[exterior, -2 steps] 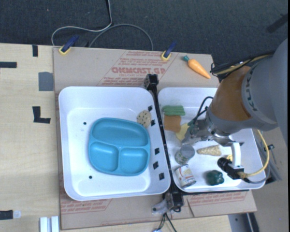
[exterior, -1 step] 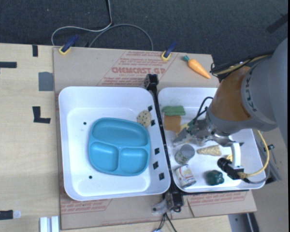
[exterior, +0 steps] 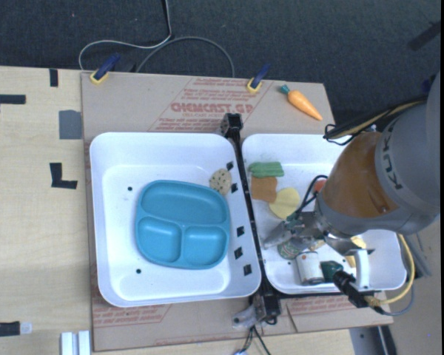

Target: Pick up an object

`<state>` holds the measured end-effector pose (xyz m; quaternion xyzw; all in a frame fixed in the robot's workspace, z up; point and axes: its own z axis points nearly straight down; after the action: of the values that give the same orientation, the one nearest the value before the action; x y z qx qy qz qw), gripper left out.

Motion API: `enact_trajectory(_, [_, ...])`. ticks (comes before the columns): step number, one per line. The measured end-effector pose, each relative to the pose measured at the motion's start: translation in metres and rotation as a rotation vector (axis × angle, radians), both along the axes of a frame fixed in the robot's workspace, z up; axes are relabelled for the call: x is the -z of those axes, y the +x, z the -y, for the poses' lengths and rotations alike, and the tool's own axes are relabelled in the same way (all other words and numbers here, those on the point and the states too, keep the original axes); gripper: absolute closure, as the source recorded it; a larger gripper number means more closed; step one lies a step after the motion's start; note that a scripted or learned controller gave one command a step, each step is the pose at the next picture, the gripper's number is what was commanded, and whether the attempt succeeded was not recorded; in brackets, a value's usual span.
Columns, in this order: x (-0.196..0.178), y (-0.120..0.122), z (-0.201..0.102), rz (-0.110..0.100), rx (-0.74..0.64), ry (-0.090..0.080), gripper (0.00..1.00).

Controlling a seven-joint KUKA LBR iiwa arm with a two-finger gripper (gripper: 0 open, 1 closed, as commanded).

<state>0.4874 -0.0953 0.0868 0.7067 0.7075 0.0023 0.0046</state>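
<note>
In the right white bin (exterior: 385,143), the grey arm with its orange band (exterior: 366,187) reaches down, its hand (exterior: 290,231) low over the bin floor just below a pale yellow flat piece (exterior: 285,202). Whether the hand is spread or pressed together, I cannot tell. An orange-brown block (exterior: 264,189) and a green flat block (exterior: 266,170) lie nearby toward the divider. In the left white bin (exterior: 107,198) rests a blue three-compartment plastic plate (exterior: 183,224) beside a speckled round cookie (exterior: 220,180). An orange toy carrot (exterior: 302,102) lies on the bench (exterior: 29,220) beyond the bins.
</note>
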Motion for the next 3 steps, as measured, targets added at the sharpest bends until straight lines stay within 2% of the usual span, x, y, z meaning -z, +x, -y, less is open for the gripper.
enact_trajectory(1, [0.000,0.079,0.001,-0.004,-0.002,0.001,0.00])
enact_trajectory(2, [-0.001,0.016,0.024,-0.001,0.003,0.001,0.00])
enact_trajectory(3, [0.000,0.076,0.010,-0.005,-0.001,0.001,0.00])
